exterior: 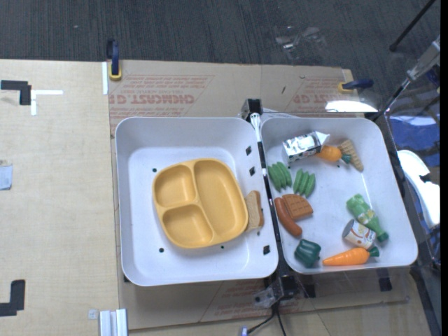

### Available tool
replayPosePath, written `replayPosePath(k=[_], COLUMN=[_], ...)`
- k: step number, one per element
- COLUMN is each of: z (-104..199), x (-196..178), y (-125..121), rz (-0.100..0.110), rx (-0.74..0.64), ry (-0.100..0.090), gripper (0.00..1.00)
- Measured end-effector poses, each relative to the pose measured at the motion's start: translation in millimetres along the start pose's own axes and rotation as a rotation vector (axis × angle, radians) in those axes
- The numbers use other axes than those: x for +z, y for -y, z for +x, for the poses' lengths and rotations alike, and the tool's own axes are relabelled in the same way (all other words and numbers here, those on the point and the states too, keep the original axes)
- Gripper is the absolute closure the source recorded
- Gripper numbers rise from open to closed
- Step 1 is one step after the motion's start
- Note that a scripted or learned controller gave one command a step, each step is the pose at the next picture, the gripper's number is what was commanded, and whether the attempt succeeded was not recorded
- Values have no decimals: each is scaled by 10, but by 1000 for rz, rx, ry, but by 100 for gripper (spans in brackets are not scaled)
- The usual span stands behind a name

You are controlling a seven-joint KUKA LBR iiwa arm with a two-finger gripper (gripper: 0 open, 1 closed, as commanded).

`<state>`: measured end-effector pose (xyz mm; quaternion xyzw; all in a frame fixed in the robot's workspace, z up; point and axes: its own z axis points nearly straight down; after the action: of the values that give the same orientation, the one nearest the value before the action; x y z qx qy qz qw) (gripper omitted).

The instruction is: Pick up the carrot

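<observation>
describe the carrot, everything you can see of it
The carrot is a small orange toy, plastic by its look, with a green leafy end. It lies flat near the front edge of the right bin, tip pointing left toward the green pepper, green end right. The can sits just behind it.

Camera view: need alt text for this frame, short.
An orange carrot lies at the near edge of the right white bin, among toy foods including a green pepper, a sausage and a small can. The left bin holds a yellow divided plate.
</observation>
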<state>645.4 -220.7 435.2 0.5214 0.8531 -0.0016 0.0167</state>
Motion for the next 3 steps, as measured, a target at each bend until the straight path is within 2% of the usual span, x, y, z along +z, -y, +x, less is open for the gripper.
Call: replayPosePath(k=[1, 2, 3], z=[-12, -11, -22], x=[-88, -88, -179], y=[-19, -20, -39], rz=[-5, -4, -9], rx=[-3, -3, -7], ry=[8, 7, 15], gripper=[100, 0, 100])
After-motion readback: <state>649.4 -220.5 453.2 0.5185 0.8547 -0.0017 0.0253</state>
